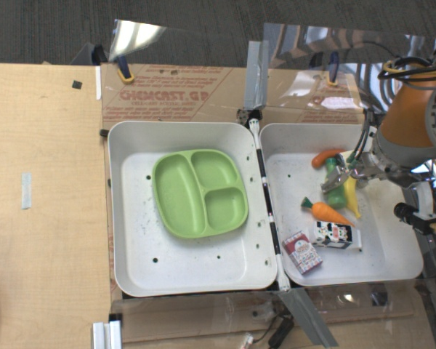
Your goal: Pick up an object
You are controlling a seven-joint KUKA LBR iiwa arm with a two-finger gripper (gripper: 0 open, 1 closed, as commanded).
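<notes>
A robotics lab or test cell: a pale wooden surface (36, 158) carries two shallow white plastic bins (123, 195) set side by side against a taped-down brown cardboard sheet (171, 89). Dark grey carpet (203, 6) lies beyond, and a grey arm with an orange band (410, 115) reaches in.

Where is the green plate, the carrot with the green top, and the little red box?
green plate (176, 195): camera view, its long left compartment.
carrot (330, 212): camera view, the orange body.
red box (303, 253): camera view, its top face.
</notes>
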